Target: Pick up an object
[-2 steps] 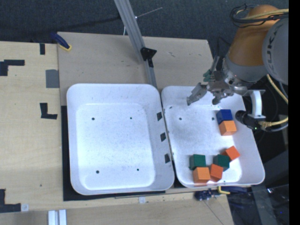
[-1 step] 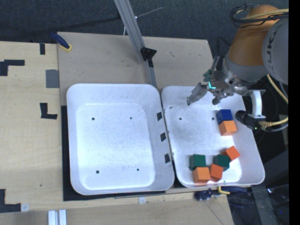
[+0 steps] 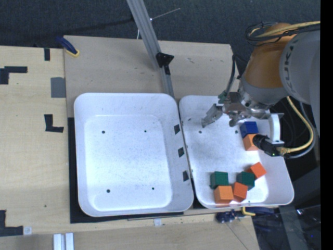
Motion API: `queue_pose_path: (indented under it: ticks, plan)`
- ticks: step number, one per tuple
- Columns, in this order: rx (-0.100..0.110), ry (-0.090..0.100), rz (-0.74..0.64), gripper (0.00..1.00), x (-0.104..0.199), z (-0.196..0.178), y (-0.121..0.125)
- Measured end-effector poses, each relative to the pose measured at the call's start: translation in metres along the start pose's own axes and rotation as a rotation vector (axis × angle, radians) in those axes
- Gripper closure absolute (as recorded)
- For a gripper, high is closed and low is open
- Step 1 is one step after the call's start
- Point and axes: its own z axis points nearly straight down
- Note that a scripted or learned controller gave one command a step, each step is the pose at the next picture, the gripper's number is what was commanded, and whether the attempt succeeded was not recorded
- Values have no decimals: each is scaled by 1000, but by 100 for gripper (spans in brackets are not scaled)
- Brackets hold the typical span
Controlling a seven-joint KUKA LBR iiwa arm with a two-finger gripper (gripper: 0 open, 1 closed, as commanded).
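Note:
The right bin [image 3: 208, 150] holds several small blocks. A blue block [image 3: 250, 127] and an orange block [image 3: 251, 141] lie by its right wall. Two green blocks [image 3: 219, 178] [image 3: 246, 178] and three orange blocks [image 3: 224, 194] [image 3: 240, 190] [image 3: 257, 169] cluster near its front right corner. My gripper [image 3: 221, 120] hangs over the back part of the right bin, just left of the blue block. Its fingers [image 3: 210, 116] are spread open, and nothing shows between them.
The left bin [image 3: 83, 139] lies beside the right one, with a ridge between them. A slanted metal pole [image 3: 151, 35] crosses the bench behind the bins. A black and yellow cable [image 3: 291, 149] hangs by the right bin's right wall.

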Motion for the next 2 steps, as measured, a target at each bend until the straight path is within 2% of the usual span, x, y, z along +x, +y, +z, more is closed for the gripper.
queue_pose_path:
  ticks: [1,2]
  plan:
    - [3,1,0,0,-4,64,-2]
    - [-1,0,-1,0,-3,107,-3]
